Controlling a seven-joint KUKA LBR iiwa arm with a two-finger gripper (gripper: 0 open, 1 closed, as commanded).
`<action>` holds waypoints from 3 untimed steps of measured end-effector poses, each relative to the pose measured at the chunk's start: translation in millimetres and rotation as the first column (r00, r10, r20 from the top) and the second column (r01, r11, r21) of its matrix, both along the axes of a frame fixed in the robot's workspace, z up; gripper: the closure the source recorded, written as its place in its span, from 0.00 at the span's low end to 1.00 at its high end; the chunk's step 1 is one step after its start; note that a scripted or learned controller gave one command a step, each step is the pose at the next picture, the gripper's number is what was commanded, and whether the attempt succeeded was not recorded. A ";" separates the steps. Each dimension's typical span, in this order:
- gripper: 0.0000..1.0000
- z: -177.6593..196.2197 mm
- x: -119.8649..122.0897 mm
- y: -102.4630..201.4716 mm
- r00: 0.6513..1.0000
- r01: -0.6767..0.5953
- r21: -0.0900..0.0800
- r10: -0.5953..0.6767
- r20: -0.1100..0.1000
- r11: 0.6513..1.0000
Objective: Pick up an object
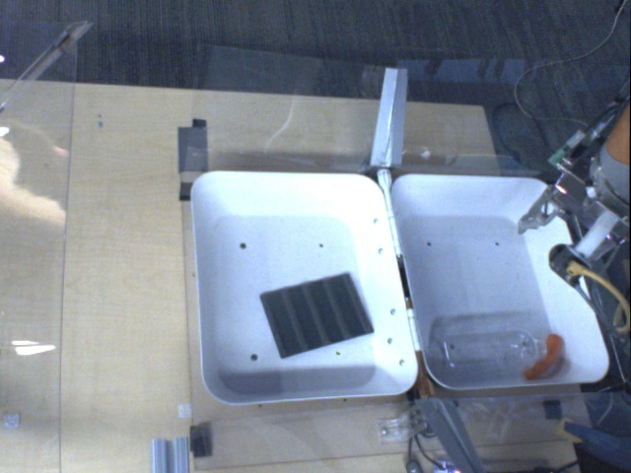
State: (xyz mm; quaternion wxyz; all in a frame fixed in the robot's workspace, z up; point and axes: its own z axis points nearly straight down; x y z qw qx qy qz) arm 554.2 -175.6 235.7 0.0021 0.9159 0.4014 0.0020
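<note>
A clear plastic bottle with an orange cap lies on its side along the near wall of the right bin. A dark ribbed rectangular pad lies flat in the left bin, towards its near side. My gripper hangs over the far right side of the right bin, well away from the bottle. I see nothing held in it. The arm comes in from the right edge and is partly cut off there.
A grey upright post stands behind the seam between the two bins. Cables and a hose hang off the arm over the right bin's right rim. The wooden bench extends to the left.
</note>
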 end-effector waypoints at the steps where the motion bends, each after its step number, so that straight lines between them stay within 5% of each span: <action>1: 0.00 -136.6 -47.6 19.2 0.989 -0.151 0.003 0.151 -0.004 0.989; 2: 0.00 -132.0 -11.7 -6.8 1.000 0.012 0.002 -0.012 -0.003 1.000; 3: 0.00 -146.0 -6.3 89.7 1.000 0.008 0.003 -0.008 0.008 1.000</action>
